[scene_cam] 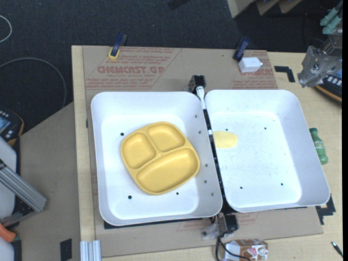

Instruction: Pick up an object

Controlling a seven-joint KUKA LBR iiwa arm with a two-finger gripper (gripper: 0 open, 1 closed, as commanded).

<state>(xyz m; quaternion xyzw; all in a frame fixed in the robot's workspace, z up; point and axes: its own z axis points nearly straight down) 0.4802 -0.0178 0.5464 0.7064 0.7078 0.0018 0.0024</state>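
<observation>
Your yellow plate (159,157), three compartments, lies flat in the left bin (106,145), well away from the gripper (319,65), down and to its left. A small yellow piece (224,140) sits in the right bin (283,145), near its left wall, closer to the gripper. The gripper hangs beyond that bin's far right corner; you cannot tell its finger state.

Red "CHEMCAST GP" print on brown board (133,68) behind bins; rest unreadable
</observation>
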